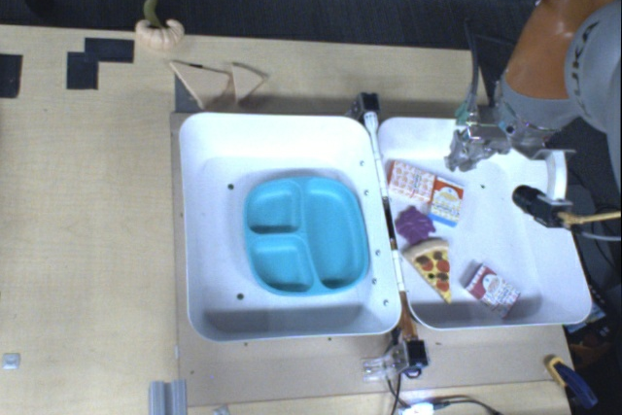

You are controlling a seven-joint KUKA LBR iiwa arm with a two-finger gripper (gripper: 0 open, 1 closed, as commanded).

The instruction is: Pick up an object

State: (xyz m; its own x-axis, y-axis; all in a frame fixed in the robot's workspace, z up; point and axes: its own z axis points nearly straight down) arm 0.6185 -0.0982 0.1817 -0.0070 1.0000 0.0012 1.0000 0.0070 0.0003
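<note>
Roughly at the right bin's [573, 306] far edge: gripper [466, 151], fingers slightly apart, nothing between them. Nearest target, red-and-white carton [425, 187], just toward the near-left of the tips, flat, long axis slanting toward the bin's centre. Further toward the near edge: purple lump [416, 224], pizza slice toy [432, 267], small red box [490, 288].

Two bins sit side by side on the bench [87, 238]. The left bin [209, 160] holds a divided plate [306, 233] at its centre. In the right bin [554, 277], a printed box [426, 190] lies toward ten o'clock, a crumpled lump [415, 225] just below it, a pizza slice [432, 268] at seven o'clock, and a small carton [490, 288] at five o'clock. The gripper [465, 154] hangs over the bin's twelve o'clock edge, apart from the box.
</note>
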